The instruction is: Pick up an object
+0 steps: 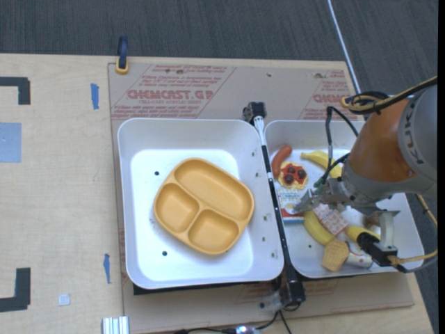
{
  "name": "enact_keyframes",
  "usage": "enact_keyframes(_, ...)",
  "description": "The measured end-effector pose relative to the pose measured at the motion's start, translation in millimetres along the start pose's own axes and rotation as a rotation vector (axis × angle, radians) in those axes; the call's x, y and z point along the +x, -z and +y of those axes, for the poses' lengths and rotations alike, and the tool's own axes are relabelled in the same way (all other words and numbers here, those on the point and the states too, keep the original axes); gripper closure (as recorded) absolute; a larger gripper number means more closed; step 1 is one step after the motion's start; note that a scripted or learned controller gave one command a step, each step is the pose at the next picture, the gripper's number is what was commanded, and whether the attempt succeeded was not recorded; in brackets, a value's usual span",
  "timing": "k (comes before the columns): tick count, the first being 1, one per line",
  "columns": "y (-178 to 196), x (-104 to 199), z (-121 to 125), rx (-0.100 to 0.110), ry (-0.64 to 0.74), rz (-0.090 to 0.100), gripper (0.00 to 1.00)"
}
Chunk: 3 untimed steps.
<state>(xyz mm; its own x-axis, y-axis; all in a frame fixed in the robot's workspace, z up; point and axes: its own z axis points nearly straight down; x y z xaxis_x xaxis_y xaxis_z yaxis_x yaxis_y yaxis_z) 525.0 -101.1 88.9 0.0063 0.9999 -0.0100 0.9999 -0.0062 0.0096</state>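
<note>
1. Two shallow white bins sit side by side on the bench; the left bin [139, 186] holds a yellow divided plate [203, 205] with three compartments, lying near its middle at a slight angle.
2. The right bin [410, 239] holds a cluster of toy foods: a red sausage [279, 160] near its upper left corner, a small tart with dark berries [293, 175] just beside it, a banana [317, 158] toward the back, a second banana [316, 228] lower down, and a tan cracker-like piece [334, 255] near the front edge.
3. The arm [386, 148] reaches over the right bin, its orange band covering much of the bin's middle.
4. The pincer [327, 200] is low over the toy foods, just above the lower banana and right of the tart; whether its fingers are apart or closed cannot be told, and nothing is visibly held between them.
</note>
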Motion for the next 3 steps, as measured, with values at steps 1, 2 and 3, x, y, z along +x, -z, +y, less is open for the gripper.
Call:
enact_keyframes(1,11,3,2,-0.004,0.001,0.006,1.00)
enact_keyframes(2,12,-3,2,-0.006,-0.003,-0.005,0.00)
enact_keyframes(3,2,1,-12,-0.013,-0.002,-0.004,0.00)
